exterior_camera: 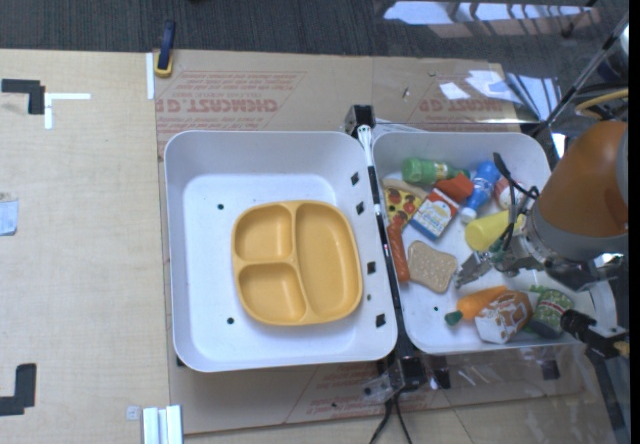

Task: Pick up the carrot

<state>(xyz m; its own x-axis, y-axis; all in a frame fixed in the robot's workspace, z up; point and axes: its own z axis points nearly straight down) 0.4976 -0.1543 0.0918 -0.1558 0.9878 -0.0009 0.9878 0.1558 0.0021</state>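
Observation:
The carrot (478,301) is orange with a green end pointing left. It lies near the front of the right bin (430,337), against a white and brown packet (504,318). My gripper (478,270) hangs just above and behind the carrot, between it and a yellow toy (488,229). Its fingers look open, with nothing between them. The grey arm with its orange band (600,182) comes in from the right over the bin's edge.
The right bin also holds a bread slice (432,267), a sausage (399,252), a pizza slice (400,200), a small box (432,215), a green bottle (425,170), a blue bottle (485,182) and a green can (550,307). A yellow divided plate (297,262) sits in the left bin (190,232).

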